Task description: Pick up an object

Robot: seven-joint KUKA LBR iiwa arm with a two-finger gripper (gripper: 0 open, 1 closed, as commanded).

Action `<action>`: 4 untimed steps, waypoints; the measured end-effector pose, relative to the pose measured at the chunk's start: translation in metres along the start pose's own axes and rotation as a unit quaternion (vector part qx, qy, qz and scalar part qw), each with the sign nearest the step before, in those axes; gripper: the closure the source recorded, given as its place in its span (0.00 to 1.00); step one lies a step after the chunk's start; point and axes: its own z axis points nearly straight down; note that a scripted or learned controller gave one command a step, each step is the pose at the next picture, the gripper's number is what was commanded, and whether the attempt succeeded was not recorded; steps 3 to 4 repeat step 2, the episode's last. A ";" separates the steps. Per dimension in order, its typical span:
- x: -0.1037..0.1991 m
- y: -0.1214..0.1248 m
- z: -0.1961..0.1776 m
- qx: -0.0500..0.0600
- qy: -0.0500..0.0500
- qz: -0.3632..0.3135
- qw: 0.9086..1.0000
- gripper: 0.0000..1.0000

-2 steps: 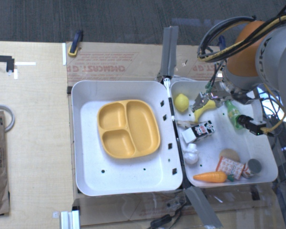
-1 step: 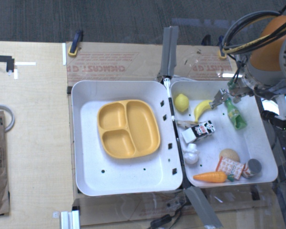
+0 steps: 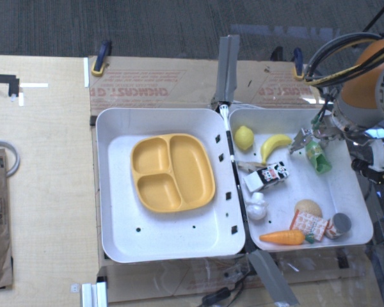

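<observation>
One fixed camera looks down at a slant on both white bins [image 3: 109, 190], arm [image 3: 365, 75] entering right

grey arm [image 3: 361, 110], orange band, black cables

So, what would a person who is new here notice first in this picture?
Probably the yellow divided plate, alone in the left bin. Next, the bright clutter in the right bin: a lemon and banana at the far side, a carrot at the near edge. The tool hangs by a green object.
</observation>
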 end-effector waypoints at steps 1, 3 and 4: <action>-0.001 0.001 -0.010 -0.001 -0.003 -0.001 1.000 1.00; 0.052 0.031 -0.100 -0.001 -0.003 0.035 0.999 1.00; 0.052 0.031 -0.100 -0.001 -0.003 0.035 0.999 1.00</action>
